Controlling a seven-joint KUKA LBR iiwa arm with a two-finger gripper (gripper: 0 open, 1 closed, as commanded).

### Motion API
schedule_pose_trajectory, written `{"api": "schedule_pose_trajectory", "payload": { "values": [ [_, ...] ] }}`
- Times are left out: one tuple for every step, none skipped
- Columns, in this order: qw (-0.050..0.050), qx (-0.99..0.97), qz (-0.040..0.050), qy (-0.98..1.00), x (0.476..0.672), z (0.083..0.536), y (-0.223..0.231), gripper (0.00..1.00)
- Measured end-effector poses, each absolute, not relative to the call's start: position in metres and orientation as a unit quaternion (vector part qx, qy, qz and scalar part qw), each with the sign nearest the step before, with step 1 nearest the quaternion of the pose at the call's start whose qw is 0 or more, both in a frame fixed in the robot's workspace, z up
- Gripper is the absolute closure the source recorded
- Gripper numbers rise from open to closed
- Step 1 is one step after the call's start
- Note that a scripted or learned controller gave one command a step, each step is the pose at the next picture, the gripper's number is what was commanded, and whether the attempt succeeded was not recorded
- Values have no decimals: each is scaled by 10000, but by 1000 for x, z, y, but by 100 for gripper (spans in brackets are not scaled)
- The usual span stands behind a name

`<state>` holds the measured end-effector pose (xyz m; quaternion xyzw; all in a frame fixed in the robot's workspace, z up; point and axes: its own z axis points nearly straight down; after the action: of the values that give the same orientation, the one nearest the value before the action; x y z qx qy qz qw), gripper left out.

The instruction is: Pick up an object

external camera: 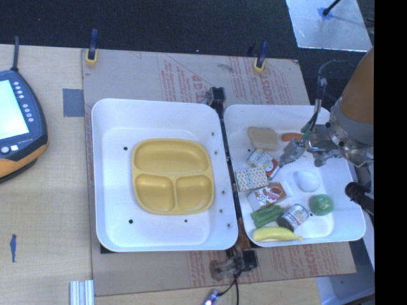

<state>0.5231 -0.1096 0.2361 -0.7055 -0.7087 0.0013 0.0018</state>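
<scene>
Divided plate (172, 175) in left bin (108, 227); banana (275, 234), can (294, 216), ball (321, 204) in right bin (346, 234).

Two white bins (102, 170), one yellow tray (172, 175)

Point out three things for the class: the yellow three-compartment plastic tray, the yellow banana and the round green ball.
yellow three-compartment plastic tray (172, 152): camera view, on the floor of its long upper compartment.
yellow banana (276, 234): camera view, on the middle of its curved body.
round green ball (321, 204): camera view, on its top centre.
</scene>
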Motion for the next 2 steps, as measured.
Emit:
{"api": "schedule_pose_trajectory", "payload": {
  "values": [
    [16, -7048, 23, -7094, 576, 91, -107, 0],
    [15, -7038, 36, -7104, 576, 101, -108, 100]
  ]
}}
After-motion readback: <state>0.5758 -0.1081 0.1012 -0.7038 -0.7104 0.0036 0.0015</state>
